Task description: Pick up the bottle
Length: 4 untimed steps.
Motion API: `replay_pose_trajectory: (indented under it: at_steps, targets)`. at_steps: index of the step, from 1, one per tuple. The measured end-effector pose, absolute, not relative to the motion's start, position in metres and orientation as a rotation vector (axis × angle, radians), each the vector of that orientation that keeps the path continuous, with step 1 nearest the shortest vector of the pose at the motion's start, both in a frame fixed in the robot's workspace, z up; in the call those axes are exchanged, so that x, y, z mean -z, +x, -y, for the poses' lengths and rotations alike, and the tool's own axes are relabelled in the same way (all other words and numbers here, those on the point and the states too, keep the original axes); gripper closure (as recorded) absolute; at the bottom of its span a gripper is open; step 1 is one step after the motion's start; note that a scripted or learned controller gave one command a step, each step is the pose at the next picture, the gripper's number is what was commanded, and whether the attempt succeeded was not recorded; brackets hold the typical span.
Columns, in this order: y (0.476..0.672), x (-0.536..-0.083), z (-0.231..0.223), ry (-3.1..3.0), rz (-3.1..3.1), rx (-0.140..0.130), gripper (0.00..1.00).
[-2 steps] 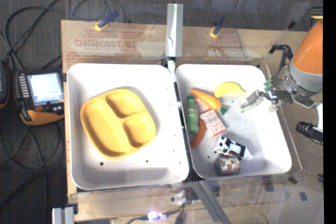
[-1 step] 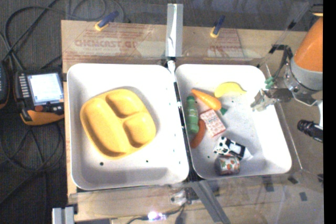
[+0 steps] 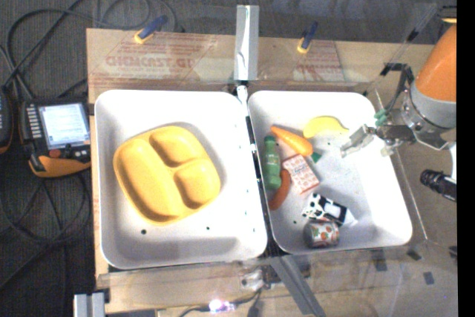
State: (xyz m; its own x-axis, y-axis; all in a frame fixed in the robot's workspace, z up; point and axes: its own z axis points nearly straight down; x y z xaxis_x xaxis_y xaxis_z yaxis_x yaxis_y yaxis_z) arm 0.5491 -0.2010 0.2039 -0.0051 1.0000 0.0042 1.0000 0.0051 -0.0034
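Note:
The bottle (image 3: 272, 160) is small and green, and lies on its side along the left wall of the right bin (image 3: 386, 197), its cap pointing away from the camera. An orange carrot (image 3: 292, 139) touches its top end and a red-and-white carton (image 3: 300, 174) lies just to its right. My gripper (image 3: 358, 140) hangs over the upper right part of the same bin, well to the right of the bottle and apart from it. Nothing shows between its tips.
The right bin also holds a yellow banana-like piece (image 3: 324, 127), a reddish sausage shape (image 3: 280, 194), a black-and-white spotted item (image 3: 325, 209) and a small can (image 3: 321, 234). A yellow divided plate (image 3: 169, 173) lies in the left bin (image 3: 133, 249). The arm's orange band (image 3: 439, 70) is at the right edge.

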Motion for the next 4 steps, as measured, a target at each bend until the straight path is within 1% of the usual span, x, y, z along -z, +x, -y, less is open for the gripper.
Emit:
replay_pose_trajectory:
  at_steps: [1,2,3,4]
  targets:
    - [0.55,-0.212,0.2,-2.208,2.225,0.002,1.0]
    - [0.569,-0.356,0.225,-2.498,1.909,-0.007,1.0]
    - [0.524,-0.424,0.198,-2.478,1.934,-0.005,1.0]
    - [0.583,-0.433,0.195,-2.644,1.699,-0.006,1.0]
